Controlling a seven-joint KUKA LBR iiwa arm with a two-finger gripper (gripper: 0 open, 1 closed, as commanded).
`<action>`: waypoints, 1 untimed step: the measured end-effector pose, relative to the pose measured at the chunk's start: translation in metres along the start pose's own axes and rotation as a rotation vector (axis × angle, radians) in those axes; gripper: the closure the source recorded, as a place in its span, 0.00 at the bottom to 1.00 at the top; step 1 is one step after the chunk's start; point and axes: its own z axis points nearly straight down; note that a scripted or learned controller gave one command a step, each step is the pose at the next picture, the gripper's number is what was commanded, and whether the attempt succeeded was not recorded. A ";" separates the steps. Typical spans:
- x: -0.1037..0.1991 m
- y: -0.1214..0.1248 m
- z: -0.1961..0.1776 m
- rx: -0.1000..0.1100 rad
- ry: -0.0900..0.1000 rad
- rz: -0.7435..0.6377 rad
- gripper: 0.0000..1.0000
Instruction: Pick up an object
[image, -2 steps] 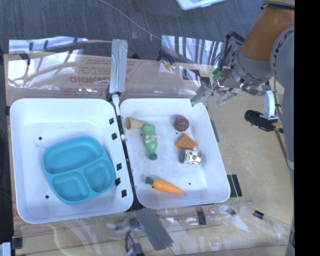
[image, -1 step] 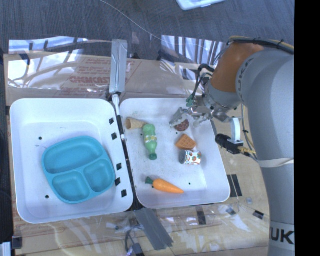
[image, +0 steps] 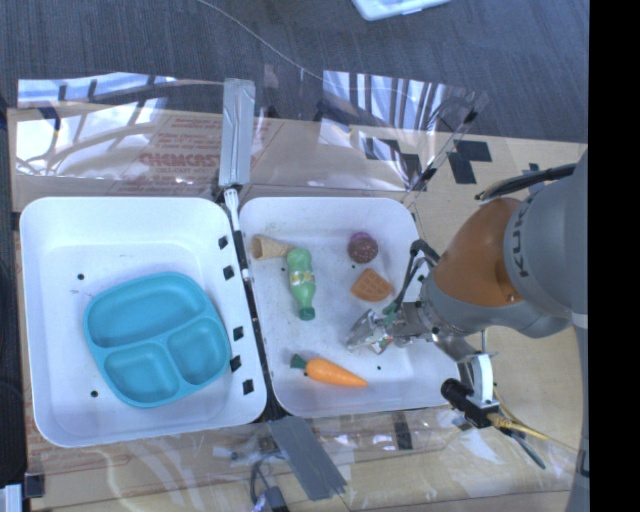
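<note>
Right of the carrot (image: 334, 373), inside the right bin (image: 330, 215), the gripper (image: 372, 333) hangs low; its grasp state cannot be told. Descending there risks closing between carrot and orange wedge (image: 371, 286), seizing neither.

Dark grey carpet (image: 120, 40), wooden bench (image: 330, 150) — glare-streaked plastic sheet (image: 380, 100), taped edges.
</note>
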 end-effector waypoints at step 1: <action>0.000 0.002 -0.011 -0.003 -0.001 -0.006 1.00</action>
